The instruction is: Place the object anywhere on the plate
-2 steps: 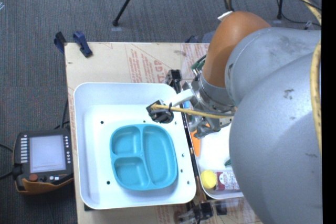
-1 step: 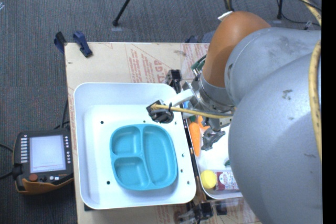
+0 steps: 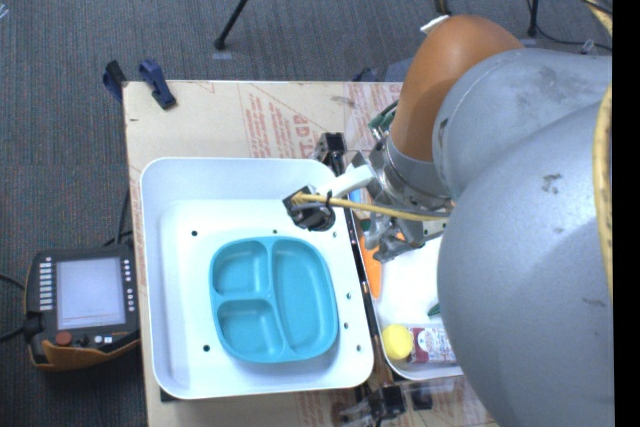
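A light blue plate point(image 3: 272, 298) with three compartments lies in the left white bin point(image 3: 170, 215), with nothing on it. My gripper point(image 3: 388, 233) reaches down at the left edge of the right bin point(image 3: 410, 290), mostly hidden under the grey arm and its cable fitting. An orange object point(image 3: 372, 271) shows just below the gripper, against the bin's left wall. Whether the gripper touches it I cannot tell. A yellow round object point(image 3: 398, 342) and a red and white packet point(image 3: 433, 345) lie at the near end of the right bin.
The big grey arm point(image 3: 530, 215) covers most of the right bin. A black cable end point(image 3: 310, 211) hangs over the left bin's far right corner, just above the plate. A teach pendant point(image 3: 85, 300) lies left of the bench.
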Motion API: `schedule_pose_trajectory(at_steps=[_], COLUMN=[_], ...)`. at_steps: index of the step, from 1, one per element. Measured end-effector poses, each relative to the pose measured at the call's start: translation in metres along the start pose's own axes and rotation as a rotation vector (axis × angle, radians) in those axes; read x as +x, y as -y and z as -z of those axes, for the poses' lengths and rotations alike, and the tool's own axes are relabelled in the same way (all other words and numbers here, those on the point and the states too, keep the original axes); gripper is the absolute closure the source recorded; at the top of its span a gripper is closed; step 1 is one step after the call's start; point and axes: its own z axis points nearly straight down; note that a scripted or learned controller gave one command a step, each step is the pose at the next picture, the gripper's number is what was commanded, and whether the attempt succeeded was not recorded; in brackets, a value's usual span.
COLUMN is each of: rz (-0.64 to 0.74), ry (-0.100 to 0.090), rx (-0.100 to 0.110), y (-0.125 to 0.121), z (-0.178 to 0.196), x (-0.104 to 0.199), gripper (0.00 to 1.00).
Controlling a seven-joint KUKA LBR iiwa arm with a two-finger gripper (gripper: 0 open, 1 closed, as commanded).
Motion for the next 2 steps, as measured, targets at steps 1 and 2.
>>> schedule_pose_trajectory(at_steps=[1,2], rz=[-0.001,-0.001], ry=[0.0,0.0], rx=[0.0,0.0], y=[0.0001,0.0001], z=[-0.0001,0.0], x=[0.0,0.0], gripper=[0.0,0.0])
